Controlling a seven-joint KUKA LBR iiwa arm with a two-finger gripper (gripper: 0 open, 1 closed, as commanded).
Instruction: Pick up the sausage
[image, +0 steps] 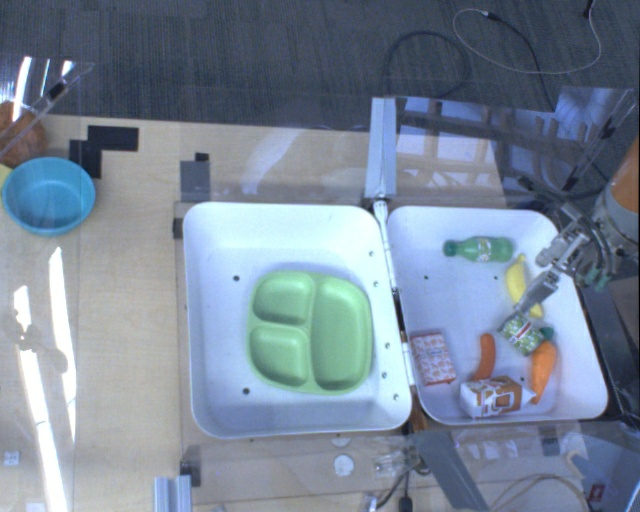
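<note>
Pretty bright, even lighting overall. Strong glare streaks on the counter (40, 330) at far left, both white bins look a bit washed out, and everything's slightly soft.

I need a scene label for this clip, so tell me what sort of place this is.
Most likely a robotics lab bench for pick-and-place trials: two shallow white bins side by side on a pale wooden bench, toy food such as an orange-red sausage, and loose black cables on the floor.

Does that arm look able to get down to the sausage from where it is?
Probably yes. The sausage lies uncovered in the right bin, open from above. It is a tight spot though: a carton touches its lower end and a carrot lies close by.
</note>
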